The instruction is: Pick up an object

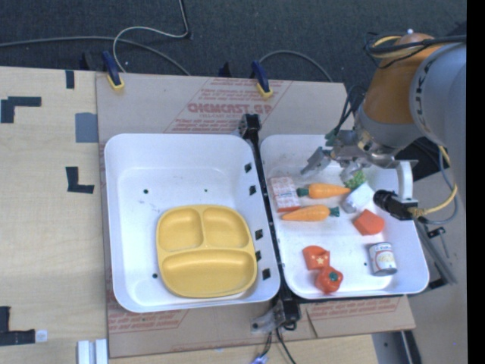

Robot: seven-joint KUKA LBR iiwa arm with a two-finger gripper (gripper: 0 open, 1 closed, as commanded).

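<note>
The jaws (333,158) of the grey arm with the orange band (398,89) are seen spread apart over the far part of the right shallow white bin (413,237), with nothing gripped between them. Just below them an orange toy carrot with a green top (327,191) is laid crosswise, and a second orange carrot (307,214) is laid near it, closer to the camera. A small pink-and-white packet (284,192) is found beside the carrots, against the divider between the bins. A green leafy piece (354,179) and a white block (361,198) are placed right of the jaws, with a red-orange cube (369,223) just beyond. A small silver can (383,258) is set toward the bin's right wall. Two red toy peppers (322,268) are grouped near the front rim, well apart from the jaws. Bare floor is left at the bin's far left corner. In the left white bin (129,203) a yellow divided plastic tray (206,250) is held. Both bins are carried on the cardboard-covered surface (220,105).
</note>
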